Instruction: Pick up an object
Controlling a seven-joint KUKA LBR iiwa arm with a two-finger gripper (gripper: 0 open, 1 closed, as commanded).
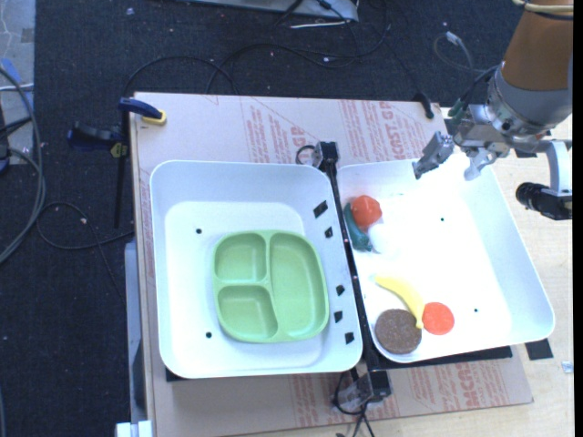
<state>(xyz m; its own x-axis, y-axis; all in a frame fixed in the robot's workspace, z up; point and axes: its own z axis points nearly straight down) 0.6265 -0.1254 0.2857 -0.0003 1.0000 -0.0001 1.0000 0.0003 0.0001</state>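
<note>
In the right bin lie a red-orange ball on a teal object near the left wall, a yellow banana, an orange round piece and a brown disc at the front. My gripper hangs above the bin's far edge, open, with nothing between its fingers. It is well apart from all the objects.
The left bin holds a green divided plate. Black clips line the divider between the bins. A blue and yellow clamp sits at the board's far left corner. Cables lie on the dark floor.
</note>
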